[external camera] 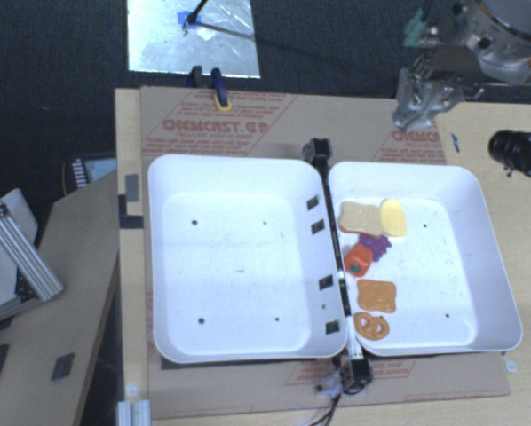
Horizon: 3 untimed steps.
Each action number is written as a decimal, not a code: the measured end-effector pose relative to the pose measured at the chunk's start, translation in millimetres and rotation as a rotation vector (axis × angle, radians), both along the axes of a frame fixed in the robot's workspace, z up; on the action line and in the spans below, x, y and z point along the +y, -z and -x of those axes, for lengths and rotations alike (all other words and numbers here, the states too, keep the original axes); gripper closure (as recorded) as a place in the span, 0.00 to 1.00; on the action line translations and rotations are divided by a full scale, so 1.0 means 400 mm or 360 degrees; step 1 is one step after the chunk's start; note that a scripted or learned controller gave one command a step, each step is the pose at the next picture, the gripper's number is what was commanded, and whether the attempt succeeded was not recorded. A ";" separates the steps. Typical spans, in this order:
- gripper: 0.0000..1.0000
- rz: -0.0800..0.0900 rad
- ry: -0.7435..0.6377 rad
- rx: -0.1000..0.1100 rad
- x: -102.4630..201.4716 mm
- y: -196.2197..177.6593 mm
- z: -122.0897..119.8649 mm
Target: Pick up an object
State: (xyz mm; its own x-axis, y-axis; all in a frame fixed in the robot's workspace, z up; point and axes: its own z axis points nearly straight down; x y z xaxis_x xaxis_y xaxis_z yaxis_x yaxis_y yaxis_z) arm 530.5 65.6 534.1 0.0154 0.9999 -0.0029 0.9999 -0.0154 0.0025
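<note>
While the arm hangs high above the far edge of the bench, its gripper [418,105] sits well clear of both bins, over the brown board beyond the right bin [479,238], and I cannot tell whether it is parted or closed, since it blurs into one grey mass from this slanted overhead camera. It carries nothing that I can make out. Everything there is to pick lies in the right bin, crowded against its left wall beside the divider, probably because that is where the pieces slid or were dropped. A tan bread slice [360,216] lies flat at the far end of the group, touching a yellow piece [392,217] whose long axis runs roughly away from the camera. Just nearer are a purple cluster [376,246] and an orange-red piece [358,260], touching each other. Nearer again lies a flat orange cracker [376,295], squarish with no clear long axis, and then a pretzel [372,327] close to the near wall. The left bin [234,260] lies beside it. Judging from this, the approach has not begun, and the wall may hinder a grasp.
</note>
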 end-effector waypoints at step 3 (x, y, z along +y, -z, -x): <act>0.00 -0.0008 -0.0030 0.0002 0.383 -0.002 0.111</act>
